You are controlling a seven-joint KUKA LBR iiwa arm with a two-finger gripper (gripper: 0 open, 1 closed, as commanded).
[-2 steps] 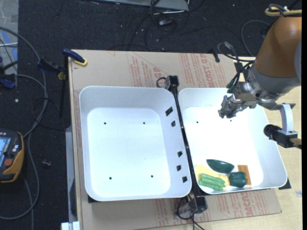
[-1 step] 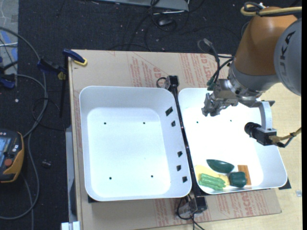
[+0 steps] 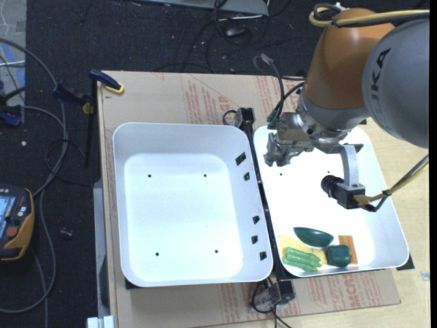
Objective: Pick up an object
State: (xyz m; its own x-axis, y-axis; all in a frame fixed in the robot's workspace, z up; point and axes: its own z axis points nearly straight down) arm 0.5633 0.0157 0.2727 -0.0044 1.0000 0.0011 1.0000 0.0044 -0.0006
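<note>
Small green objects (image 3: 315,249) clustered at the right bin's (image 3: 382,203) near edge; jaws' state impossible to tell.

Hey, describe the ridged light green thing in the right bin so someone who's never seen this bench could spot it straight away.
Start at the right shallow white bin and go to its near edge, where a small cluster of objects lies. The ridged light green plastic piece is the cluster's leftmost item, lying flat beside a yellow flat piece. Unlike the smooth dark green oval and dark green block nearby, it's pale and grooved.
</note>
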